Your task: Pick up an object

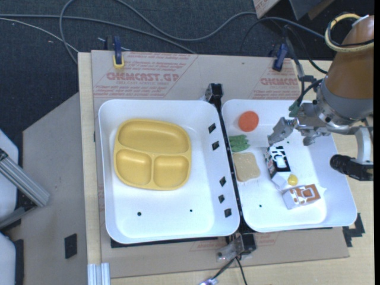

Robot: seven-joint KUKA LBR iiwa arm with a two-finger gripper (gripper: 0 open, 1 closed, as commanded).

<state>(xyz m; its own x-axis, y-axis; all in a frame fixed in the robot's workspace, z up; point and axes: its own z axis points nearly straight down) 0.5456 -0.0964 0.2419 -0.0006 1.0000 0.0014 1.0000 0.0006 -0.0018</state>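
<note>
The left bin [113, 159] carries a yellow divided plate [153, 154], three compartments facing up, lying flat toward the bin's upper left and well apart from anything the arm could reach at present; it looks set aside as a drop-off or simply as clutter, though I cannot say which. A row of small black clips runs down the seam where the two bins meet, apparently to hold them together. In the right bin [332, 212] the small items are bunched in the left and middle part: an orange round piece [249, 120] at the top, a green leafy piece [238, 142] just below it, then a tan flat square like a slice of bread or cracker [247, 167]. To their right lies a black-and-white carton [278, 161] with a small yellow piece [293, 180] at its lower end, and below that a white-and-orange packet [302, 196]. Any of these could serve as the object to pick. The gripper [284, 129] hangs over the upper middle of the right bin, just above the carton's top end, and nothing sits between its parts; whether it is wide or narrow I cannot tell from this slant. Its position suggests the carton is the likely target, and the crowding near it may spoil a clean grasp.
</note>
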